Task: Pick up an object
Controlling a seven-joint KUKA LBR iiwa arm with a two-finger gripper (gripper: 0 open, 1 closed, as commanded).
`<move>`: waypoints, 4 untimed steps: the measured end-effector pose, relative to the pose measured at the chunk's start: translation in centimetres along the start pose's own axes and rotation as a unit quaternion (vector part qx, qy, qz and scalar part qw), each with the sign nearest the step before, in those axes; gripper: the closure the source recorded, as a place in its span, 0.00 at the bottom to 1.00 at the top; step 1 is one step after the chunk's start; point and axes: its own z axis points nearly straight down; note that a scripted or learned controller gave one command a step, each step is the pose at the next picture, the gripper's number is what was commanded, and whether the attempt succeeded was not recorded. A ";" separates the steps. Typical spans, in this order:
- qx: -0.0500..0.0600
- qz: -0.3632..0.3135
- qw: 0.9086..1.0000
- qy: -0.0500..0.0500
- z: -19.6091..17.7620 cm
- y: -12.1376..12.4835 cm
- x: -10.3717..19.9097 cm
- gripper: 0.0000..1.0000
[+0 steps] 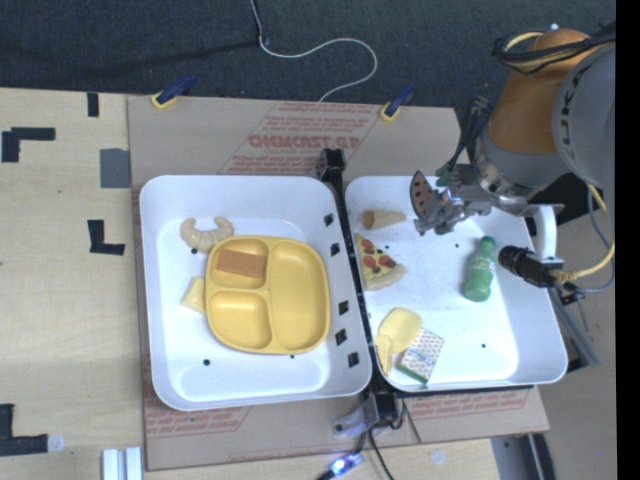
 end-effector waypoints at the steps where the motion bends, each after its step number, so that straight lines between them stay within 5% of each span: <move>1: -0.002 0.000 1.000 0.000 -0.5 5.4 2.7 1.00; 4: 0.001 0.002 1.000 -0.001 -0.9 7.3 5.6 1.00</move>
